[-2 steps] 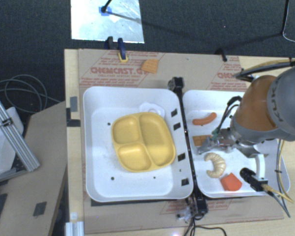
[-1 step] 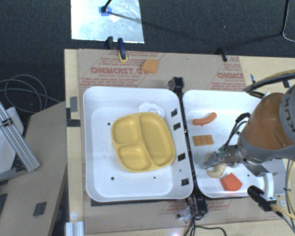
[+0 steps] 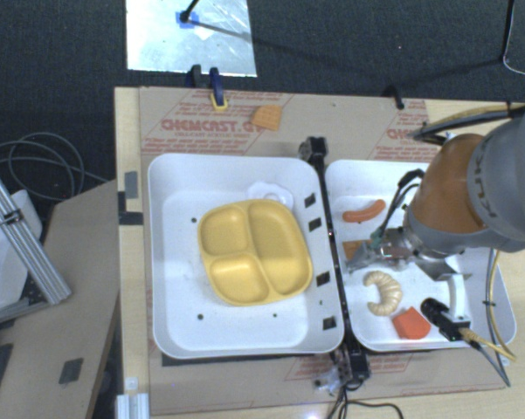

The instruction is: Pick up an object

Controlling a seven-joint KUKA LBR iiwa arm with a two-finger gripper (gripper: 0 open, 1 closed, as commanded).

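Tool (image 3: 373, 250) first: mine sits low inside the right bin (image 3: 349, 175), near that bin's left wall and close to the black divider (image 3: 325, 234) that runs between the two bins. I cannot tell whether it is open or closed, since the metal parts at the tip blur together under my wrist. My grey arm with its orange band (image 3: 447, 190) reaches in over the right bin's far side and covers much of it. Taking the right bin as my landmark, four small things lie in it: an orange sausage-shaped piece (image 3: 364, 210) toward its upper left, a small brown piece (image 3: 352, 250) just beside my tool at the left wall, a pale croissant-shaped piece (image 3: 385, 291) just below my tool, and a red-orange block (image 3: 411, 324) near the bin's lower edge, close beside the croissant shape. Nothing I can see sits between my tool's tips. Left of the right bin, the left bin (image 3: 170, 260) holds a yellow divided plate (image 3: 254, 251) with three compartments, lying tilted. Above the right bin, on the cardboard sheet covering the desk (image 3: 127, 138), a small tan piece (image 3: 266, 117) lies outside both bins.
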